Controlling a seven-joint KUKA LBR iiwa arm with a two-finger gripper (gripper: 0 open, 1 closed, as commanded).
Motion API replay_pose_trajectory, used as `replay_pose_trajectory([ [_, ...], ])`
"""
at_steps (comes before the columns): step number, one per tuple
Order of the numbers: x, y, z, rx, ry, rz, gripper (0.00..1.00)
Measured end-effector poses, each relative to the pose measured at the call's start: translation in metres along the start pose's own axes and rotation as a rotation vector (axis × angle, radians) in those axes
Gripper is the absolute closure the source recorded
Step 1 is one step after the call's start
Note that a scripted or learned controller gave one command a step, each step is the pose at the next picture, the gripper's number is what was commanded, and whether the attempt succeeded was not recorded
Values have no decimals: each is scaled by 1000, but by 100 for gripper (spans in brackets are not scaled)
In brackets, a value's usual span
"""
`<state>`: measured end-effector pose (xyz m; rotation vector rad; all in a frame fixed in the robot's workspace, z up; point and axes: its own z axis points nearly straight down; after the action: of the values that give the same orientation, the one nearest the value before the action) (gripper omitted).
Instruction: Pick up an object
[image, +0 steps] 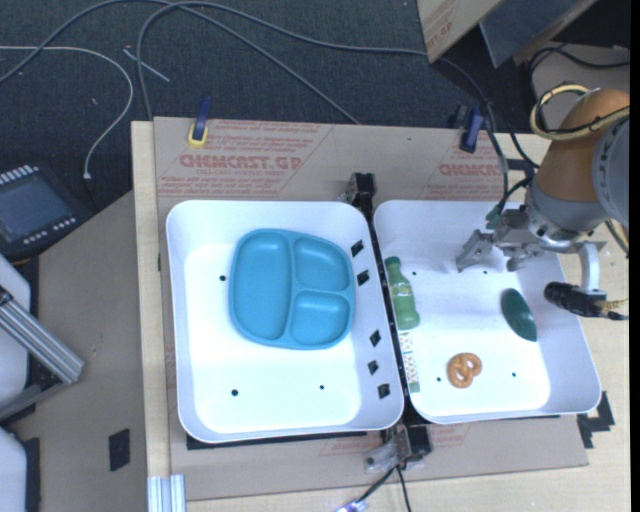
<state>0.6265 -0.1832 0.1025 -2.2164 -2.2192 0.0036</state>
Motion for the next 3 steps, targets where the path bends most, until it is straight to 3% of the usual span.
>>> replay_pose_trajectory([
  [1, 0, 2, -15, -7, -1, -1, 100],
  [3, -2, 1, -124, -12, -4, 0, 100],
])
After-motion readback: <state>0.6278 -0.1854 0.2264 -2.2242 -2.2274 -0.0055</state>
